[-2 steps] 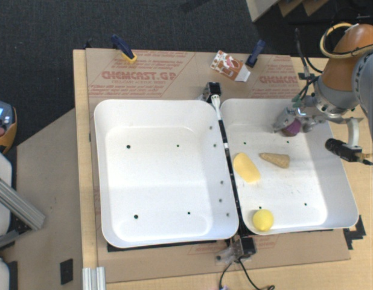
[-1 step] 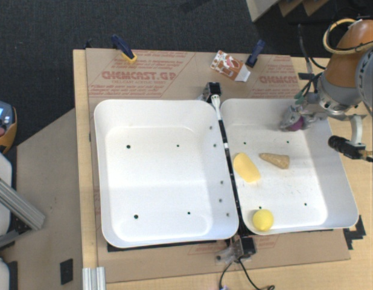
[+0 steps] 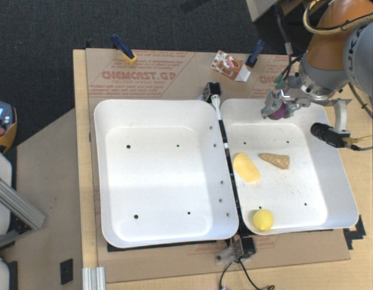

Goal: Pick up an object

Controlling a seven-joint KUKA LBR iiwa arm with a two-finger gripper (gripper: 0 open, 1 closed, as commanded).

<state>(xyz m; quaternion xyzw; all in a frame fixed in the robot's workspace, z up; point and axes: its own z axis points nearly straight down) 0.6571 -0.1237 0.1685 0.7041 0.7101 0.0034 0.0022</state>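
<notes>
My gripper [image 3: 277, 109] hangs over the far edge of the right bin [image 3: 331, 186], with a small purple object [image 3: 278, 110] showing between its fingers. It is shut on that object. On the right bin's floor lie a yellow oblong piece [image 3: 247, 168] near the left wall, a tan cone [image 3: 276, 160] beside it, and a yellow ball [image 3: 263, 219] at the near edge.
The left bin [image 3: 108, 162] sits beside the right one, with a black divider strip [image 3: 224, 144] between them. A red-and-white packet [image 3: 230, 65] and two blue clamps [image 3: 123, 47] lie on the cardboard behind the bins.
</notes>
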